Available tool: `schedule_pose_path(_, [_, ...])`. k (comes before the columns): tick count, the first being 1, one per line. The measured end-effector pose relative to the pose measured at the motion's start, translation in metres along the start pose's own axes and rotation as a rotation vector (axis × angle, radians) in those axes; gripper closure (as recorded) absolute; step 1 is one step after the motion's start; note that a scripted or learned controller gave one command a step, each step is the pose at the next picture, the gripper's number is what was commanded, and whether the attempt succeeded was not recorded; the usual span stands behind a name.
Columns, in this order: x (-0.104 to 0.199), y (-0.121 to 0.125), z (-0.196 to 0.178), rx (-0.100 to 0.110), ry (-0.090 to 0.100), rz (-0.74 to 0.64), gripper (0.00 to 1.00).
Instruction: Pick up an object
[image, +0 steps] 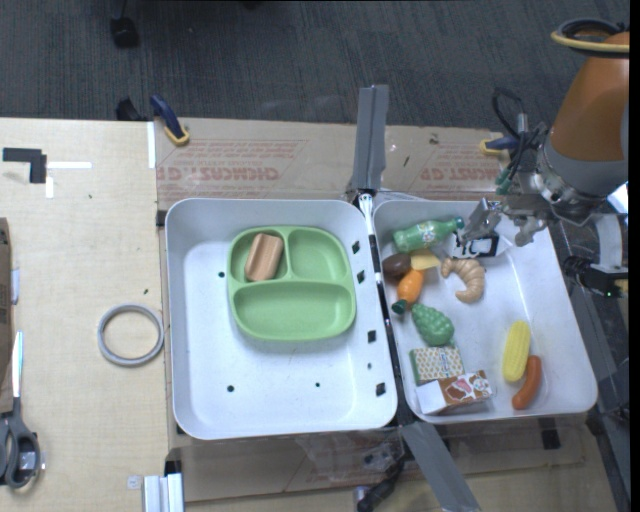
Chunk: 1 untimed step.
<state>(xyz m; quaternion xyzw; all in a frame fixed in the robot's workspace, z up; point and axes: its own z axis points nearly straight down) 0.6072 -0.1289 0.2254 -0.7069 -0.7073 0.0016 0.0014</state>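
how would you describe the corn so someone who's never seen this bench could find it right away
Look in the right-hand white bin, toward its near right corner. Two long things lie close together there; the corn is the one farther left. It is bright yellow and thick, while the sausage beside it is orange-red and slimmer.

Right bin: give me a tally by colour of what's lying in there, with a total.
Green: 3, bottle, leafy vegetable, patterned box
Yellow: 2, corn cob, small piece
Orange: 2, carrot, sausage
Brown: 2, croissant, dark round item
Red and white: 1, carton
Total: 10
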Motion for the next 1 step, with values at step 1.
schedule_pose_path(1, [-0.0222, 0.0118, 0.0819, -0.001, 0.000, 0.032, 0.00])
